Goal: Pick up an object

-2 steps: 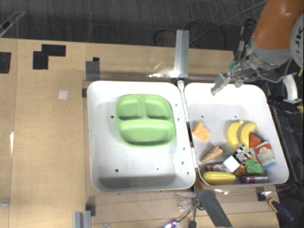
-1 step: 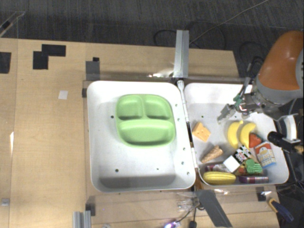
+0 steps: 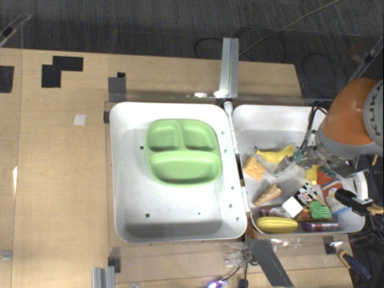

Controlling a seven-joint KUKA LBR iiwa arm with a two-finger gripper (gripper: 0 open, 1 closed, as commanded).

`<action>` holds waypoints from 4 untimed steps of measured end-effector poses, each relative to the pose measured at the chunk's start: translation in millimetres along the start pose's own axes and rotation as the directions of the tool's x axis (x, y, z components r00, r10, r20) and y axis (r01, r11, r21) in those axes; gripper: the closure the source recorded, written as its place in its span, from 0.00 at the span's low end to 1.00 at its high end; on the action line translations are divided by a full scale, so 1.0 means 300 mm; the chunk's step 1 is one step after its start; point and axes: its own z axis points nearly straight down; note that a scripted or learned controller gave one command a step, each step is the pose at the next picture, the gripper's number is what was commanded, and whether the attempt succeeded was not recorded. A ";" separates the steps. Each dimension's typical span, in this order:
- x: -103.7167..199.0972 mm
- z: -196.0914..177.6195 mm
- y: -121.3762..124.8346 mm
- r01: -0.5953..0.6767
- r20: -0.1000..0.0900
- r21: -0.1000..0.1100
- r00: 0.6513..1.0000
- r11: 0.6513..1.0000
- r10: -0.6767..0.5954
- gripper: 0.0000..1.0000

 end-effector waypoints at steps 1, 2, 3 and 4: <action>-0.013 0.007 0.204 0.002 -0.002 0.001 1.000 1.000 -0.002 0.00; -0.011 -0.036 0.213 0.004 -0.003 -0.006 1.000 1.000 -0.004 1.00; 0.110 -0.018 0.412 -0.391 -0.001 0.011 0.920 0.920 0.391 1.00; 0.110 -0.018 0.412 -0.390 -0.001 0.011 0.921 0.921 0.390 0.00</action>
